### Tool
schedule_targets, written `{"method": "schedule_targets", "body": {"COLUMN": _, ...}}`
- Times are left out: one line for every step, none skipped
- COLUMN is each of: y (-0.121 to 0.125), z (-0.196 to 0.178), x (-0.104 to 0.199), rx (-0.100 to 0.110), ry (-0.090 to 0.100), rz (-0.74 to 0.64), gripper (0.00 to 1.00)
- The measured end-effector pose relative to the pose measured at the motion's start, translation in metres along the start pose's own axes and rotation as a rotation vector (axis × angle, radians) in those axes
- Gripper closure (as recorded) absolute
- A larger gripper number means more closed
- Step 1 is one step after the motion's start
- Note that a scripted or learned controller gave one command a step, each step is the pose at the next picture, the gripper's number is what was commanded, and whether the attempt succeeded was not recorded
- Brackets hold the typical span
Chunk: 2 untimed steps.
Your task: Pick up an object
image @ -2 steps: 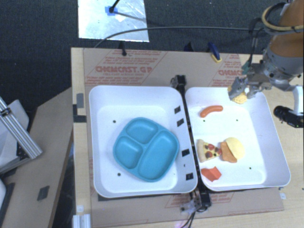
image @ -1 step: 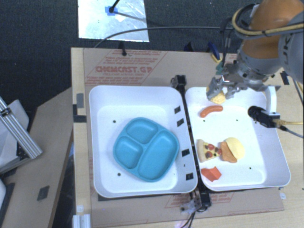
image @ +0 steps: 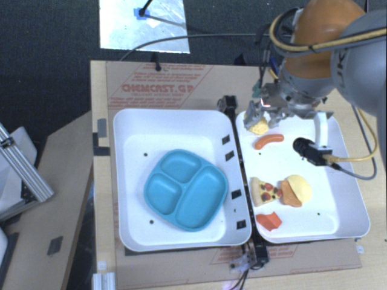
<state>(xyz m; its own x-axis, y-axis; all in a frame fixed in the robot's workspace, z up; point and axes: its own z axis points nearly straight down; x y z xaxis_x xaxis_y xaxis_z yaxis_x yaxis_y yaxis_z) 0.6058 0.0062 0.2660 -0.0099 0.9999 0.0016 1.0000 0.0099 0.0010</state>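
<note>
- bench [image: 78, 162]: light brown top, seen at a slant, dark floor around it.
- cardboard sheet [image: 158, 84]: flat on bench, red print along its far strip, lies under both bins.
- left bin [image: 130, 135]: shallow, white, on the cardboard; touches right bin along a black-clipped seam at centre.
- right bin [image: 344, 207]: shallow, white, just beside left bin, same cardboard.
- small dark squares on bench, left side: one nr left bin's far corner [image: 101, 126], one nr front edge [image: 55, 244].
- wires [image: 245, 261] at front edge, btw the bins.
</note>
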Motion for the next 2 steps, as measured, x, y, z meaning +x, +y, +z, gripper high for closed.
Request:
{"method": "schedule_targets", "body": {"y": 0.009, "z": 0.010, "x": 0.042, "rx": -0.001, "ry": 0.000, "rz": 0.001, "gripper": 1.00}}
{"method": "schedule_targets", "body": {"y": 0.021, "z": 0.020, "x": 0.102, "rx": -0.001, "ry": 0.001, "rz": -0.001, "gripper": 1.00}}
